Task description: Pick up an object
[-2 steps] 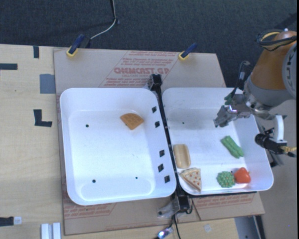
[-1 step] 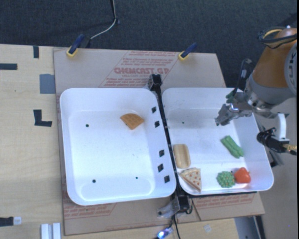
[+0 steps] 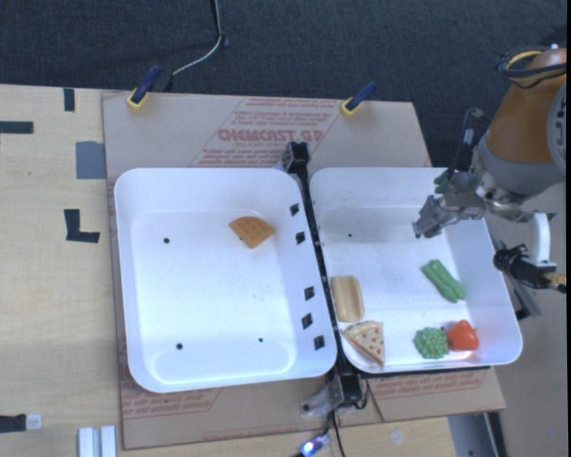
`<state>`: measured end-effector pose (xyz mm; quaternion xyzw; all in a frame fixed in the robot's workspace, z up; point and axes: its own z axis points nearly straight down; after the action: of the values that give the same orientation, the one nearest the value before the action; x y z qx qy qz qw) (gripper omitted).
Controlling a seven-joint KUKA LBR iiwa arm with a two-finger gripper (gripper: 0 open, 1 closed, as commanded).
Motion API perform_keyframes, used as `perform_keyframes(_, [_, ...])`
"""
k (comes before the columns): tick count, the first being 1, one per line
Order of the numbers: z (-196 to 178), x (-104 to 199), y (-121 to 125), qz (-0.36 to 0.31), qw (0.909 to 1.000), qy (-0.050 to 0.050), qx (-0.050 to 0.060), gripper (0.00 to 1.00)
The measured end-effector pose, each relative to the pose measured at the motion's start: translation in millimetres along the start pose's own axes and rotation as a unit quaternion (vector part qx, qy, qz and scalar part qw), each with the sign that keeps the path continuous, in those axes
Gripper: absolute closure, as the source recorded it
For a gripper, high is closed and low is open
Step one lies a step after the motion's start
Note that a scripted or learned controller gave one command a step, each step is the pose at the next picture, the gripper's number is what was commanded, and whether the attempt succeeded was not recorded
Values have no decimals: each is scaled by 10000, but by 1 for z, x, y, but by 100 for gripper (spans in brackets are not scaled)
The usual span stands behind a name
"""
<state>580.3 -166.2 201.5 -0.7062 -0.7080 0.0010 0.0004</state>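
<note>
Camera view: we see gripper (image 3: 428, 223) hovering over right bin (image 3: 400, 190), far side; finger state, we cannot tell. Green pepper (image 3: 443, 280) lies just nearer, likely target. We judge arm poised above, ready for descent, nothing grasped.

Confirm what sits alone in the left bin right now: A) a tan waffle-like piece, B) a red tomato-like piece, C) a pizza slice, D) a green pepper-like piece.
A: the tan waffle-like piece lies by itself in the left bin, while the green, red and sliced toy foods are all in the right bin.
</note>
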Motion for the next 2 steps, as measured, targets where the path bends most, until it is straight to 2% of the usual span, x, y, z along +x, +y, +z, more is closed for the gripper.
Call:
perform_keyframes(1, [-57,86,58,-28,10000,1,-39,100])
perform_keyframes(2, [-179,144,79,-31,10000,8,-77,100])
